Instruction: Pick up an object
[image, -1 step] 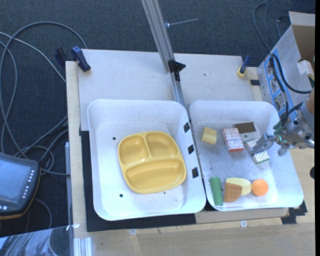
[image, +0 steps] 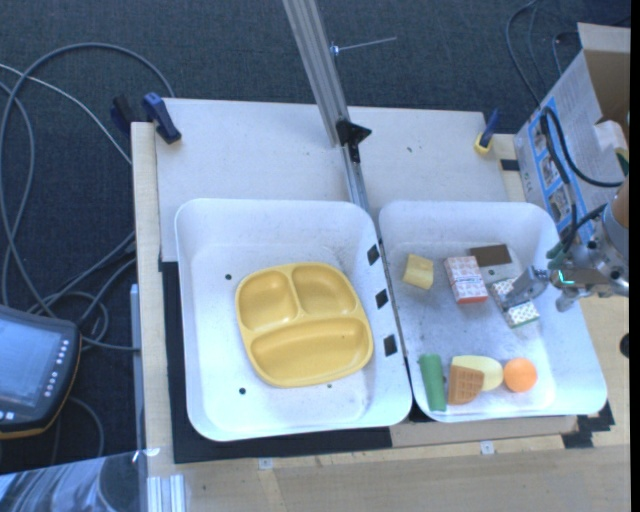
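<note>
The gripper (image: 527, 290) hangs over the right bin (image: 580, 385), fingers apart around a small patterned box (image: 521, 314).

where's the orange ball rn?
In the camera view, the orange ball sits in the right bin, near its front right corner, just right of the yellow piece.

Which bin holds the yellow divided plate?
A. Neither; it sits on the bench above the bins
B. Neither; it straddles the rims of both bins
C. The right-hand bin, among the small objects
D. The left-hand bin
D: the yellow divided plate lies flat inside the left-hand bin, while the small objects, such as the orange ball, lie in the right-hand bin.
</note>
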